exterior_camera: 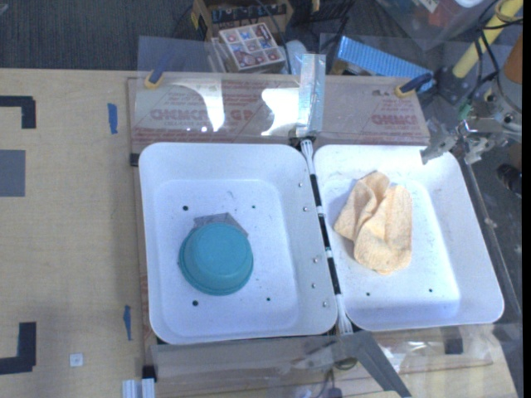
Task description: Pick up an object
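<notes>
A teal bowl [216, 258] lies upside down in the left white bin [166, 181], toward its front left, partly over a small grey scrap [217, 220]. A crumpled yellow cloth [377, 220] rests in the middle of the right white bin [465, 297]. The gripper [452, 135] hangs over the far right corner of the right bin, well apart from the cloth and above the rim. Cables and metal parts crowd it, so its shape is hard to read.
A clear plastic wall [282, 110] stands behind both bins. Boxes and a blue block [373, 56] lie beyond it. The wooden bench [66, 222] stretches to the left, with blue tape marks on it. A metal divider [319, 222] runs between the bins.
</notes>
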